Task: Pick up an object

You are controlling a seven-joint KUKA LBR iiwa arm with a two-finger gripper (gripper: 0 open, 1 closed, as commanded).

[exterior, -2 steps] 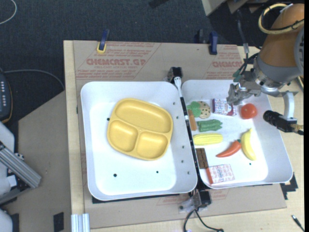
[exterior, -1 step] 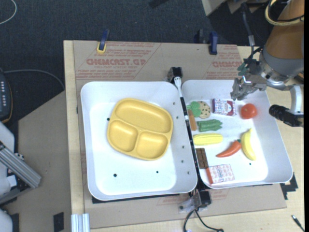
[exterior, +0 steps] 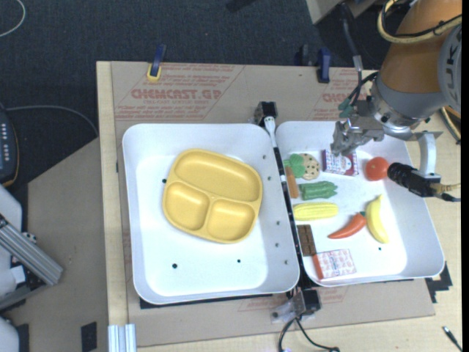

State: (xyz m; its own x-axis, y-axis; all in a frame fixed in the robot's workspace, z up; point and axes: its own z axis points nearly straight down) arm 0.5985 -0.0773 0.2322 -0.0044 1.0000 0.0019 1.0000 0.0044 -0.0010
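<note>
packet under gripper: small red/white packet (exterior: 341, 163), upper part of the right bin, just right of the cookie
gripper (exterior: 343, 147): directly over the packet's top edge, tips at or touching it; can't tell if fingers are spread or closed, and packet isn't visibly between them
arm (exterior: 418, 50): orange band, enters from upper right of frame
right bin (exterior: 432, 248): white, right-centre of frame
nearby items: cookie (exterior: 311, 166) w/ green piece at its left; tomato (exterior: 377, 168) right of packet; green pepper (exterior: 318, 190) below cookie; corn (exterior: 315, 211) under that; red chili (exterior: 347, 226) and banana (exterior: 377, 218) lower right; choc bar (exterior: 305, 239) and 2nd red/white packet (exterior: 335, 262) at bottom
left bin (exterior: 139, 255): holds yellow divided plate (exterior: 212, 194), centre-left of frame
bench: cardboard sheet (exterior: 190, 86) under both bins
</note>
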